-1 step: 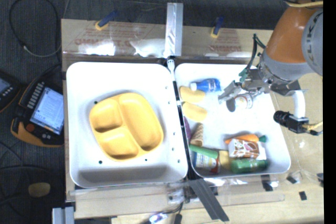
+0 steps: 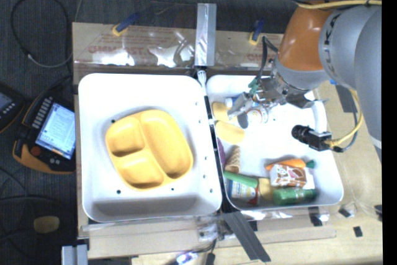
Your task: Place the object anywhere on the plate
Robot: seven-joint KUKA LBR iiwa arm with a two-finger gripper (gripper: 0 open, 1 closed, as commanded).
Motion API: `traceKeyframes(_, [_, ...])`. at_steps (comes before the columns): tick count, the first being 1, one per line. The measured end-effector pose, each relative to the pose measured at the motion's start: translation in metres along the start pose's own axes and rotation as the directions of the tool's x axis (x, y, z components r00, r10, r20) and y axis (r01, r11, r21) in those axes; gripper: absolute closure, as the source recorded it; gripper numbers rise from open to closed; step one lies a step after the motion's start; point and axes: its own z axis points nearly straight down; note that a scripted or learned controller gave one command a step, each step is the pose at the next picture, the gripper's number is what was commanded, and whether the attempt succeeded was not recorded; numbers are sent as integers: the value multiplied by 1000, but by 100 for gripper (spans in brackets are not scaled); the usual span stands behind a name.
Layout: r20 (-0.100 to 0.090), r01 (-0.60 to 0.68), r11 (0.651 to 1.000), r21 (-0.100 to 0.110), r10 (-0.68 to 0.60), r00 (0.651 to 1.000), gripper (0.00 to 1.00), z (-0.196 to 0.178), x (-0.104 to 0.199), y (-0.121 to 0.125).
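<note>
Object: which toy is the task's thing is hard to tell; the toys are all lying in the right bin (image 2: pixel 322 152), none of them on the plate (image 2: pixel 149 147).
Plate: it is sitting in the left bin (image 2: pixel 93 133), just left of the wall between the bins. It is yellow, smooth and shiny, with round corners and three shallow dips.
Right bin: it is white, smooth and shallow, with soft round corners.
Left bin: it is touching the right bin's left side, and it is the same white shape.
Arm: it is reaching over the right bin's far right corner. It is grey, round and smooth, with a shiny orange band (image 2: pixel 302 43).
Gripper (image 2: pixel 248 107): it is hanging over the far left part of the right bin. It is made of thin silver metal bits. Whether it is spread or pinching something cannot be told.
Yellow pieces (image 2: pixel 224 124): two pale, smooth, curved shapes are lying in the right bin by its left wall, just under the gripper.
Cone (image 2: pixel 233 159): a tan, bumpy cone shape is lying by the right bin's left wall, below the yellow pieces.
Green bottle (image 2: pixel 243 186): it is lying on its side in the right bin's near left corner.
Orange packet (image 2: pixel 288 174): it is flat with a picture on it, lying near the right bin's front wall.
</note>
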Motion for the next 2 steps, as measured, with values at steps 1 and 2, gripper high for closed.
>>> traceKeyframes(1, [0, 148, 989, 0, -148, 989, 100, 7, 67, 11])
traceKeyframes(2, [-1, 189, 982, -1, -189, 982, 100, 7, 143, 2])
